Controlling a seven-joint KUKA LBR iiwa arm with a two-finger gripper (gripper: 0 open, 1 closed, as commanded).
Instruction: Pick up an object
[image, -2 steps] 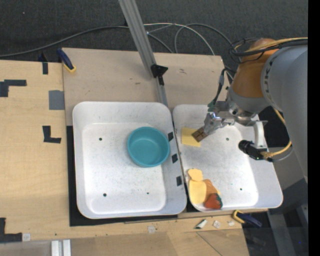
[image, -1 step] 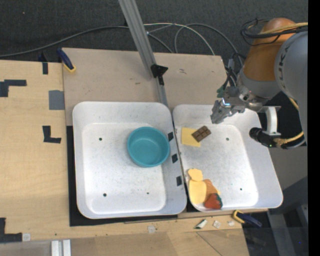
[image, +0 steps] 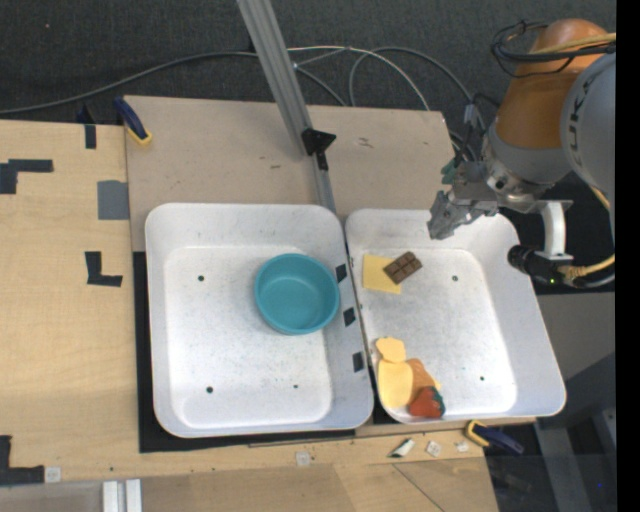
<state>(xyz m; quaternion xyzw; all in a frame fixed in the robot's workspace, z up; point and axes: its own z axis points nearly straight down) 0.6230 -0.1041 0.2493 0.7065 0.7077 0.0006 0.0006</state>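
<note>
Over the right bin's (image: 520, 330) far edge hangs the pincer (image: 447, 222), holding nothing; whether it is spread or pressed together I cannot tell. Nearest it lie a brown block (image: 403, 266) on a yellow slab (image: 378, 275). More toy food (image: 408, 384) sits at the near left corner. A blue bowl (image: 295, 292) stands in the left bin (image: 200, 330). Judged step: approach. Next calls for descending onto the block.

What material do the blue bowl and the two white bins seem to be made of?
Blue bowl: probably plastic, one even teal colour with a soft sheen. Left bin and right bin: probably moulded plastic, with rounded corners, a matte white finish and fine dark speckles.
</note>
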